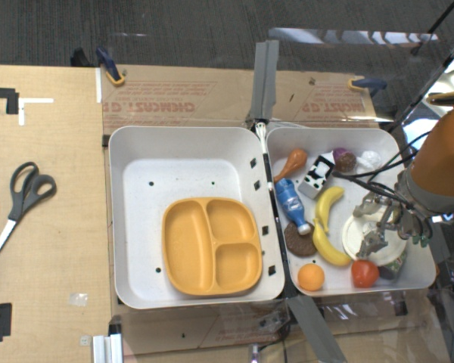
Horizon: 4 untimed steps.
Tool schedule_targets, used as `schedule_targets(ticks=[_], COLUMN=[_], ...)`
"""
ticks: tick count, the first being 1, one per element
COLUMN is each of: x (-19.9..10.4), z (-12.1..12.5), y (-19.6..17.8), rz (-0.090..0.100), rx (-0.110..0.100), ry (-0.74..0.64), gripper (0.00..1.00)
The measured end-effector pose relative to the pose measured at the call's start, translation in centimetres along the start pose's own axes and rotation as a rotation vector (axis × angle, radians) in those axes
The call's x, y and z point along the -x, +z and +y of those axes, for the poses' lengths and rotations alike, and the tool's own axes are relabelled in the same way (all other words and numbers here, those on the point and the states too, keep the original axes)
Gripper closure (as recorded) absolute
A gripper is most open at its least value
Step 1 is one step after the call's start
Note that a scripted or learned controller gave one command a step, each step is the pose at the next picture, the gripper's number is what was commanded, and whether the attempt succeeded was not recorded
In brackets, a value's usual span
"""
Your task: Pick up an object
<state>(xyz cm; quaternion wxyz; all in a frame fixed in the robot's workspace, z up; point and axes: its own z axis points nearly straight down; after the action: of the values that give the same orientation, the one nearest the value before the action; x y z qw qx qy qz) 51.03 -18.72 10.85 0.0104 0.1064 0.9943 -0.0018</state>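
Red round toy tomato [365, 272] lies at the near wall of the right white bin [416, 280], just beside the gripper [377, 237], and is judged the likeliest object for this pick. Near it, toward the divider, sits a small orange ball [310, 277], apart from the tomato. The gripper hangs low over a white round dish [353, 237], amid loose cables; whether it is released or clenched cannot be told, and nothing is seen held in it. A yellow plastic banana [328, 225] curves just left of the dish, touching a brown round disc [298, 241], with a blue toy bottle [290, 205] beside the divider. Farther back lie an orange drumstick-shaped toy [291, 162], a black-and-white die [316, 175] and a small purple piece [344, 159]. The left white bin [136, 203] holds a yellow three-compartment tray [212, 245]. Recommendation: the tomato is round and close to the bin wall, so the descent should be centred squarely over it, with clearance kept from the wall and the dish rim; an off-centre closure would likely squeeze it out sideways. The cables should be watched for snagging. Contact should be confirmed before lifting.
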Motion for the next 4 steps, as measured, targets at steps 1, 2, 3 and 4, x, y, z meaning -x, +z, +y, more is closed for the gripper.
schedule_targets(ticks=[1,2,3,4], x=[-1.8,-3.1,-1.0,2.6], z=[3.5,7.3,8.9,9.5], y=[0.0,0.1,0.6,0.7], rz=[-0.041,-0.043,-0.002,0.002], rx=[0.000,0.004,-0.001,0.001], ry=[0.101,0.176,0.290,0.314], gripper=[0.00,0.00,0.00,0.00])
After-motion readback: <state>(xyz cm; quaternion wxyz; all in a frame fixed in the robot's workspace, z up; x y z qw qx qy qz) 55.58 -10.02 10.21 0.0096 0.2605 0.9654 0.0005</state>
